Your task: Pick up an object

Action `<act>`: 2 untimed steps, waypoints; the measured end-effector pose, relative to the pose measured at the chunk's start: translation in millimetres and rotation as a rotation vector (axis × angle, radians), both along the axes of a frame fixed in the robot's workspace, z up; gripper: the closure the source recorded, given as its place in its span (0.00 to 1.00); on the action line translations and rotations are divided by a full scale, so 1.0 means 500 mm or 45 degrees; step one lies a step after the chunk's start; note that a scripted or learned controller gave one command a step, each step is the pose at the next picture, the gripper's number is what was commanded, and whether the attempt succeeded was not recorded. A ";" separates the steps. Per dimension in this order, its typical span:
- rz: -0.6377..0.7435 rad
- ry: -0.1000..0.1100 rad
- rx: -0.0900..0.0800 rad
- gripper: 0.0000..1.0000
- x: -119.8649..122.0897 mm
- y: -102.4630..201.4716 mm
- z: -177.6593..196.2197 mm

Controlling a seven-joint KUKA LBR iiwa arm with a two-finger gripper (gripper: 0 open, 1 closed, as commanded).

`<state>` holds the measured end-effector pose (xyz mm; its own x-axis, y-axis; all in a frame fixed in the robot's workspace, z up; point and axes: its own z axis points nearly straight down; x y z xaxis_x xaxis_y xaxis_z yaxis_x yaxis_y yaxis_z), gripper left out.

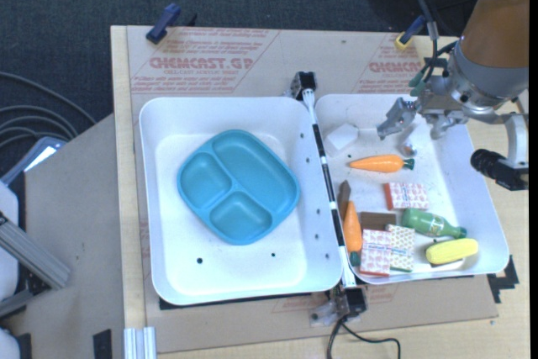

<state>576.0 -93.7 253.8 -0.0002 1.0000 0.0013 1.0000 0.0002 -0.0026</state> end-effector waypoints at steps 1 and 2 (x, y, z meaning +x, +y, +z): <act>-0.002 0.000 -0.001 0.00 -0.039 -0.070 -0.230; 0.000 -0.016 -0.005 0.00 -0.070 -0.068 -0.331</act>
<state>541.0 -127.9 88.5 -0.0002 1.0000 -0.0028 1.0000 0.0002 0.0097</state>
